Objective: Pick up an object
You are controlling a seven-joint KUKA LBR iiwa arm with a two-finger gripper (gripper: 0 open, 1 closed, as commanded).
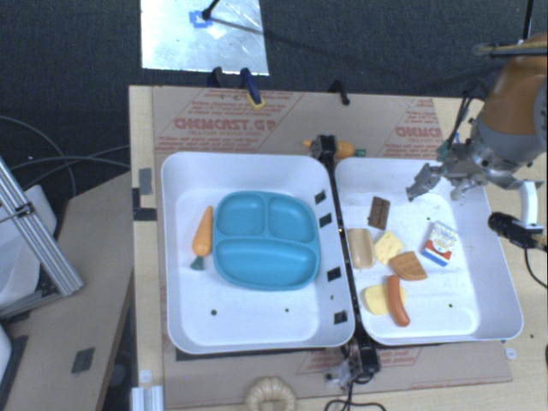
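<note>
My gripper (438,187) hangs over the far part of the right bin (497,311), open, with nothing between its fingers. Below it and to the left lie a brown chocolate bar (378,212), a tan bread slice (360,248), a yellow cheese wedge (388,247), a brown pastry (408,266), a red sausage (397,300) and a pale yellow piece (374,298). A small white, red and blue carton (441,244) lies just in front of the gripper.
The left bin (184,315) holds a blue divided plate (264,239) and an orange carrot (202,232). Black clips run along the wall between the bins. A beige ring (272,394) lies at the bench's front edge. A metal frame (34,238) stands at the far left.
</note>
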